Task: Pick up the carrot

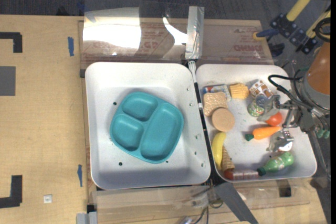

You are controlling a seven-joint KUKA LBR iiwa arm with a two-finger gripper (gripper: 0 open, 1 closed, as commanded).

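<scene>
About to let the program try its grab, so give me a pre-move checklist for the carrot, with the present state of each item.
1. Carrot in sight in the right bin, lying flat: ok.
2. Gripper near the carrot's right end: ok.
3. Carrot between the jaws: cannot tell; cables and gripper body hide the tips.
4. Room around the carrot: not ok; a red item touches it from above and a green item lies just below.
5. Left side of the carrot free: ok; the round cookie and banana lie apart from it.
6. Teal plate out of the way in the left bin: ok.
</scene>
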